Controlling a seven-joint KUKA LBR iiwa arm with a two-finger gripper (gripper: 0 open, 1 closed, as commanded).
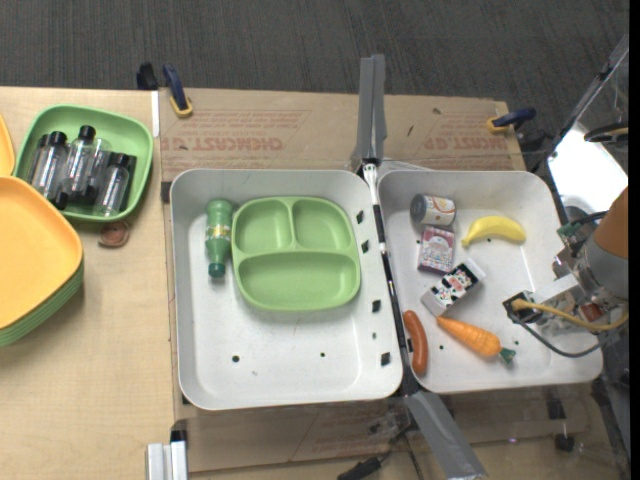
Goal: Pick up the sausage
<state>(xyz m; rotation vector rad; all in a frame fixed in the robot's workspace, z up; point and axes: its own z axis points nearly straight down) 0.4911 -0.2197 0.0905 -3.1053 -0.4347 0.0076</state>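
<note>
You've got a red-brown sausage, an orange carrot with a green tip, a yellow banana. Pink carton; small box patterned black on white. Light green divided plate, darker green bottle. Your bins white; orange plates far left

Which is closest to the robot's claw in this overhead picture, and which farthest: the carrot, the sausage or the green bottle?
From the gripper at the right bin right edge:
1. Carrot, right bin, toward the front.
2. Sausage, right bin's left edge.
3. Green bottle, left bin, left side.
</note>
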